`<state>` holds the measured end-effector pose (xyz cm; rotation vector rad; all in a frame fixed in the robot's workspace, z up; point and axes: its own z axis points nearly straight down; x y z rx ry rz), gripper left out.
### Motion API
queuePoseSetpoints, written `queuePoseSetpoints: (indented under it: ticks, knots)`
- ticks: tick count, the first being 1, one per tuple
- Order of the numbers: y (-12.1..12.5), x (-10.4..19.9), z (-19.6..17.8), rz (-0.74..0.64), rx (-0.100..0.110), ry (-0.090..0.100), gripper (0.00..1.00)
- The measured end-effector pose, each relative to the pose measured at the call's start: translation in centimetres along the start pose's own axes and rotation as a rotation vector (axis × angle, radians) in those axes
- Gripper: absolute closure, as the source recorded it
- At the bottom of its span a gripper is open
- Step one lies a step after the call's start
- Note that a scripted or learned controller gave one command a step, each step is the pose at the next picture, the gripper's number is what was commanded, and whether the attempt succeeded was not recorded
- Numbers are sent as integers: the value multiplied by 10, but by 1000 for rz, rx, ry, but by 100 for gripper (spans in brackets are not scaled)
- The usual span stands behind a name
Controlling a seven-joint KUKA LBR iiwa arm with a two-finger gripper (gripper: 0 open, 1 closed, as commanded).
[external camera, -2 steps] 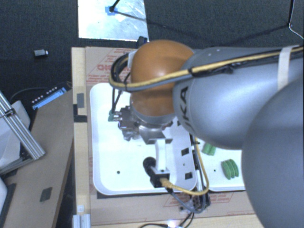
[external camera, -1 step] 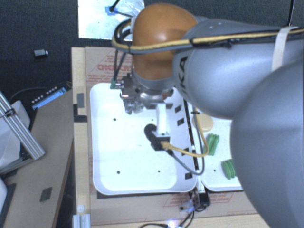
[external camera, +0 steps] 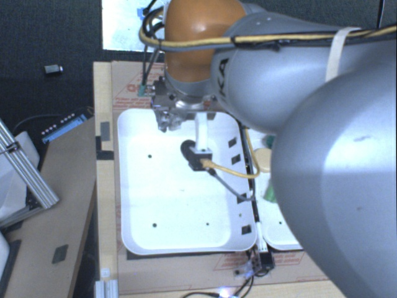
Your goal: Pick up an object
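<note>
My gripper [external camera: 164, 123] hangs low over the far edge of the left white bin [external camera: 167, 228], under the orange wrist band [external camera: 197, 30]. Nothing shows between it and the bin floor. A white bracket with a black fitting [external camera: 196, 154] and a yellow cable hangs beside it over the middle of the bin. In the right bin [external camera: 279, 238], mostly hidden by the arm, a pale round object [external camera: 263, 159] and a green object [external camera: 270, 192] peek out by the divider.
The grey arm [external camera: 322, 135] covers most of the right bin. Both bins rest on a cardboard sheet [external camera: 105, 185]. An aluminium rail [external camera: 25, 172] and a blue-black strip [external camera: 62, 126] lie off to the left.
</note>
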<state>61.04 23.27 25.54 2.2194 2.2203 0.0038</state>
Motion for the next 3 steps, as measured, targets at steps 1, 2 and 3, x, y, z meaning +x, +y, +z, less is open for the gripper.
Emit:
queuePoseSetpoints:
  ticks: [1,2,3]
  knots:
    - [-67,2,69,-1,14,-2,100]
    - [-45,-38,11,3,-2,1,100]
    - [5,4,-91,-6,-12,6,100]
